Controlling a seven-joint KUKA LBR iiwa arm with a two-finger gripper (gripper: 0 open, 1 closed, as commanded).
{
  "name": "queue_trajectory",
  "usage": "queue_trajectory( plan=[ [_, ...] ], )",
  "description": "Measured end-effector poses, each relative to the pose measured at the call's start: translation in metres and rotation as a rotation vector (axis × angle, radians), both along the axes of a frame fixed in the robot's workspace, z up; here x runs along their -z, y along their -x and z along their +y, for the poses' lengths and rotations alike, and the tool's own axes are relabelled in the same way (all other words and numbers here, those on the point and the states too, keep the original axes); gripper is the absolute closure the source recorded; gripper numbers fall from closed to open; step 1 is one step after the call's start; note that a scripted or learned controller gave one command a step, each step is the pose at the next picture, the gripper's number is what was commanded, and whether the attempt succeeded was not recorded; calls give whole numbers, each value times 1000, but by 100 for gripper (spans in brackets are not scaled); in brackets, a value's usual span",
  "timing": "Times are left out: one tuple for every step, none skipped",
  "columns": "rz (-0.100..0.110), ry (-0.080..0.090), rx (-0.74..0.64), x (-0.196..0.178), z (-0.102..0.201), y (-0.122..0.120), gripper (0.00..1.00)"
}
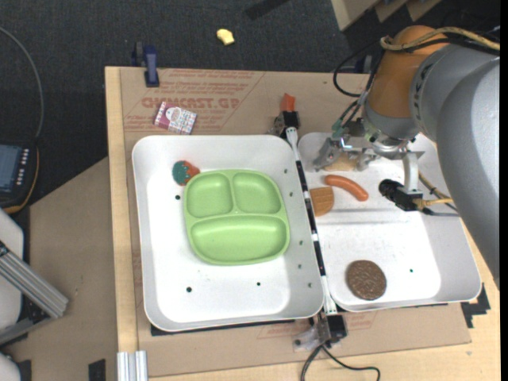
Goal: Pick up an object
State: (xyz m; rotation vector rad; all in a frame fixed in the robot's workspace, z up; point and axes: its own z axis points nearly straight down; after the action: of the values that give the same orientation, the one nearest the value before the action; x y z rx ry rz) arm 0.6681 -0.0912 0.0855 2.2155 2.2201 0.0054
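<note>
My gripper (343, 154) hangs low over the far left part of the right bin (444, 284), just behind an orange-red sausage (347, 186). A tan bread-like piece (321, 200) lies against the bin's left wall, next to the sausage. A round brown cookie (366, 279) rests near the bin's front edge. In the left bin (155, 236) sits a green divided plate (236, 216), with a small teal and red object (185, 171) at its far left corner. Something pale tan shows under the gripper, too hidden to name.
The grey arm with its orange band (405, 70) comes in over the right bin's far right side. A small pink and white packet (175, 117) and a blue clip (148, 63) lie on the cardboard behind the left bin.
</note>
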Motion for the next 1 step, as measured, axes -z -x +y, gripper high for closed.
queue_trajectory(
  plan=[
    [10,-1,4,1,-16,25,0]
  ],
)
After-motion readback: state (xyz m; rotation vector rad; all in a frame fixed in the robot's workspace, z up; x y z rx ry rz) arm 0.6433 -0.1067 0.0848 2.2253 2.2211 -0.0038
